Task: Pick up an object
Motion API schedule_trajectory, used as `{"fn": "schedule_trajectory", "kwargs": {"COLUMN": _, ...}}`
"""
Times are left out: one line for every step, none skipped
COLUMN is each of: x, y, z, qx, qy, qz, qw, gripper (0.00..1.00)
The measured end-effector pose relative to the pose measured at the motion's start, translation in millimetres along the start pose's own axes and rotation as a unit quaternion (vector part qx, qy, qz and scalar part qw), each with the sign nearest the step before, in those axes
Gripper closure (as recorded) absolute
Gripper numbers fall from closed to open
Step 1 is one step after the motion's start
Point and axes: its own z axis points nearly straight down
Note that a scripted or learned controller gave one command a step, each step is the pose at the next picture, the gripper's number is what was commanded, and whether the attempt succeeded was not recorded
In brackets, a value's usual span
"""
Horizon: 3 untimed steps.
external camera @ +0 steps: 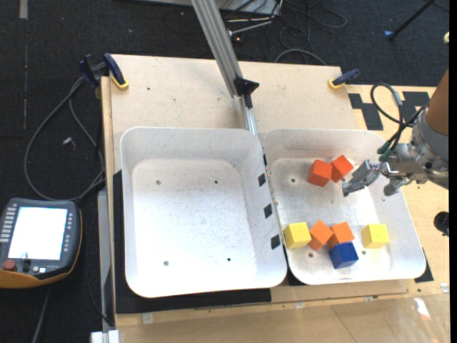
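Grey gripper [370, 179] hangs over the right bin [407, 224]; I see its fingers apart, nothing between them. Two orange blocks [330, 170] sit just left of it. Nearer the front: yellow, orange and blue blocks [335, 239].

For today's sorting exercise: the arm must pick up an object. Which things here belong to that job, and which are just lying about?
Job:
gripper
orange blocks
yellow blocks
blue block
right bin

Lying about:
left bin
pendant
clamps
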Motion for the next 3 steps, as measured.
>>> {"fn": "schedule_trajectory", "kwargs": {"x": 0.1, "y": 0.0, "z": 0.0, "qx": 0.0, "qy": 0.0, "qz": 0.0, "qw": 1.0, "gripper": 0.0}}
{"fn": "schedule_trajectory", "kwargs": {"x": 0.1, "y": 0.9, "z": -10.0, "qx": -0.001, "qy": 0.0, "qz": -0.001, "qw": 1.0, "gripper": 1.0}}
{"fn": "schedule_trajectory", "kwargs": {"x": 0.1, "y": 0.8, "z": -9.6, "qx": -0.001, "qy": 0.0, "qz": -0.001, "qw": 1.0, "gripper": 0.0}}
